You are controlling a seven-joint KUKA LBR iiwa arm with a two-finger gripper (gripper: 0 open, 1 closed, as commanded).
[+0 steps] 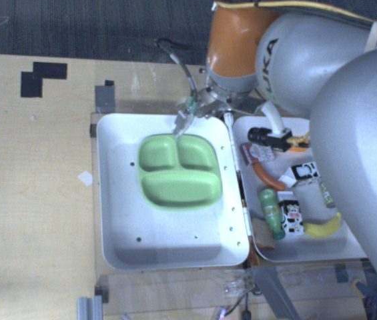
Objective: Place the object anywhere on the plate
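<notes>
Read "UKA" on arm [288, 52]; tool [183, 120] at green plate's [178, 172] far edge, finger state undeterminable.

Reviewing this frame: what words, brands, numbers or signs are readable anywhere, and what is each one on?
"UKA": dark letters on the grey arm, the visible part of its brand name.
Black and white carton in the right bin: printed, too blurred to read.
Small packet with a black square: too small to read.
Green bottle: no readable label.
Green plate in the left bin: no text.
</notes>
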